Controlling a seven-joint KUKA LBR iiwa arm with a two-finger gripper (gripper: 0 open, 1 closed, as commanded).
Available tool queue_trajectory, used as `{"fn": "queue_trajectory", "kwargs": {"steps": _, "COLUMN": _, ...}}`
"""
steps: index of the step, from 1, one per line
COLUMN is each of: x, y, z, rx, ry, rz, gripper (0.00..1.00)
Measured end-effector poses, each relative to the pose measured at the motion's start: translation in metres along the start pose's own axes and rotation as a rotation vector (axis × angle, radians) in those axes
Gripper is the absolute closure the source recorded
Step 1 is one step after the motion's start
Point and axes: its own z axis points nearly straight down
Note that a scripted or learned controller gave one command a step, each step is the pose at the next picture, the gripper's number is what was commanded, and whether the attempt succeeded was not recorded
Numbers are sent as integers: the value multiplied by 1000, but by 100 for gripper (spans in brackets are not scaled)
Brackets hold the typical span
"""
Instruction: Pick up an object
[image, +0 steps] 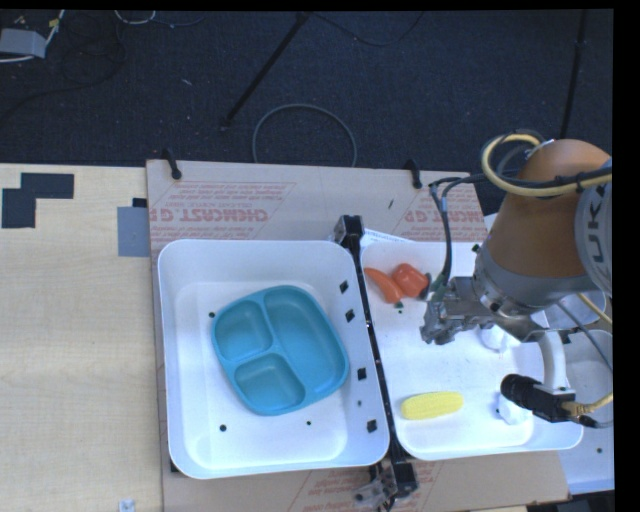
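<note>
Gripper (440, 325) low in right bin (470, 440), finger state: can't tell | orange toy (395, 281) just at its 10 o'clock, near divider | looks light, stiff, smooth plastic | take across narrow middle | corn (432, 405) at 6 o'clock

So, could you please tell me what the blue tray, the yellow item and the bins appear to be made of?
The blue tray looks like moulded plastic: uniform colour, rounded compartments, soft sheen. The yellow item seems a plastic or rubber toy corn, slightly bumpy; hard to tell. The bins look like smooth white plastic with rounded rims.
</note>
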Motion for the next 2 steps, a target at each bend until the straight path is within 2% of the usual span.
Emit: {"fn": "queue_trajectory", "kwargs": {"steps": 2, "x": 100, "y": 35, "z": -3, "rx": -1, "ry": -1, "rz": 1, "gripper": 100}}
